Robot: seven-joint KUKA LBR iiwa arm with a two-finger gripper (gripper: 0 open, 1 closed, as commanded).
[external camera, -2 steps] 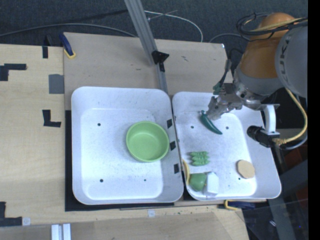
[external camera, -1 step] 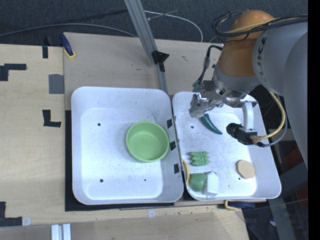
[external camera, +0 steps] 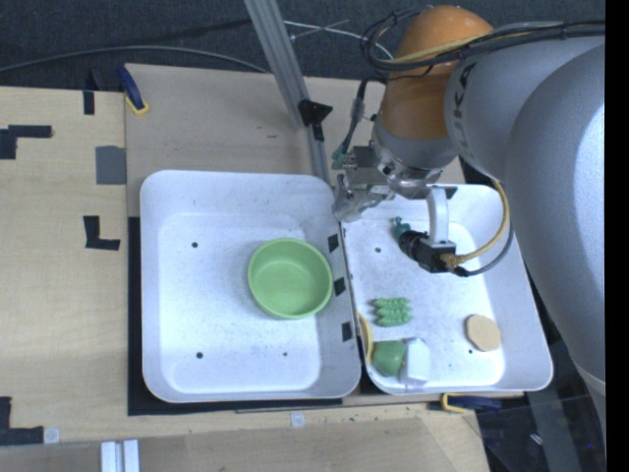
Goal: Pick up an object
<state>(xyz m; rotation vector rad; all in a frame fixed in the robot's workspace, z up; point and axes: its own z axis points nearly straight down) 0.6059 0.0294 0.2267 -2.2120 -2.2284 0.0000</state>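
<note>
The two-finger gripper (external camera: 356, 203) hangs over the wooden bench (external camera: 59, 264); its finger state I cannot tell. The round green plastic bowl (external camera: 289, 278) lies down-left.

Overhead slanted view of both bins (external camera: 157, 264)

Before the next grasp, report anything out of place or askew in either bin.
Nothing looks spilled or damaged. The green bowl sits upright in the left bin; the pea pod, tan disc and green-and-white item lie apart in the right bin.

Bowl (external camera: 289, 278) light green; bins (external camera: 197, 205) white, speckled; disc (external camera: 483, 332) tan; pod-like piece (external camera: 391, 310) green, possibly peas.
</note>
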